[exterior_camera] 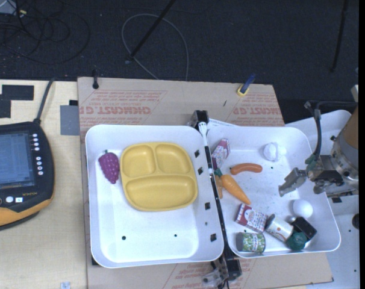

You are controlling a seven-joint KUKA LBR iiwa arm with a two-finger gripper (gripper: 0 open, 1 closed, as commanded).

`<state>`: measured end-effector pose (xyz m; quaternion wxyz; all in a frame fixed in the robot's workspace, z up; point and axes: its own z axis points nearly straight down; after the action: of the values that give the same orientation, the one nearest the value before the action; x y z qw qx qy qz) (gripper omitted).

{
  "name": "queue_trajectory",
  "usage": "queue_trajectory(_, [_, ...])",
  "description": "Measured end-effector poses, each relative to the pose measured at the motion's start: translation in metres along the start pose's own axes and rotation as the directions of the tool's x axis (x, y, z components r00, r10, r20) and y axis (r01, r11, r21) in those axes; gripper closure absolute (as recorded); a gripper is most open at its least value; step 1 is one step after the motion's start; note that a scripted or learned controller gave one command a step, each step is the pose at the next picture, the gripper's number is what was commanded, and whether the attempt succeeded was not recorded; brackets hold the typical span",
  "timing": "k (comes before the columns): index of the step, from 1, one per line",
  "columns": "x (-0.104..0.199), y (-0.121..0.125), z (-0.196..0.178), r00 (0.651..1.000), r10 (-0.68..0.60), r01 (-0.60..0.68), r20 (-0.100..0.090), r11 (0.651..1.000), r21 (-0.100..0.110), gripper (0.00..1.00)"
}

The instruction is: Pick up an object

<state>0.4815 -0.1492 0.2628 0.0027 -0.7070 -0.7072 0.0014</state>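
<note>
We see the hand (301,180) hanging over the right part of the right bin (327,155), its grey fingers (289,183) spread apart with nothing between them, and the rest of the arm reaching in from the right. No object has been chosen for us by the task, so we judge the likeliest candidates to be those nearest the hand: a white egg (302,208) just near of it, and a white ball (270,152) farther off toward the far wall. Left of the hand lie a sausage (246,168) and a carrot (233,187), close together, with a small red carton (220,152) beyond them. Along the near edge sit a second red carton (250,217), a green can (252,242), a small bottle (280,227) and a dark green and black object (302,235), all crowded together. The left bin (110,239) holds a yellow divided plate (159,176) and a purple bunch of grapes (109,166). What worries us is roundness and crowding: we expect the egg to roll or squirt sideways if the fingers close off-centre, and it lies near the clutter, so a descent may nudge the bottle or the dark object instead. The bin's right wall is also close to the hand, and a finger could catch on it.
</note>
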Motion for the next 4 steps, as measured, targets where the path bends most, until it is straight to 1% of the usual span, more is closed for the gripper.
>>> queue_trajectory(1, [0.013, 0.043, 0.087, 1.000, 0.002, -0.002, 0.000, 1.000, 0.001, 0.00])
queue_trajectory(2, [0.053, 0.044, 0.175, 1.000, 0.002, -0.002, 0.001, 1.000, -0.002, 0.00])
queue_trajectory(3, [0.047, 0.163, 0.176, 1.000, 0.000, 0.000, 0.001, 1.000, -0.002, 0.00])
queue_trajectory(4, [0.048, 0.163, 0.167, 1.000, -0.003, 0.003, -0.002, 1.000, 0.004, 1.00])
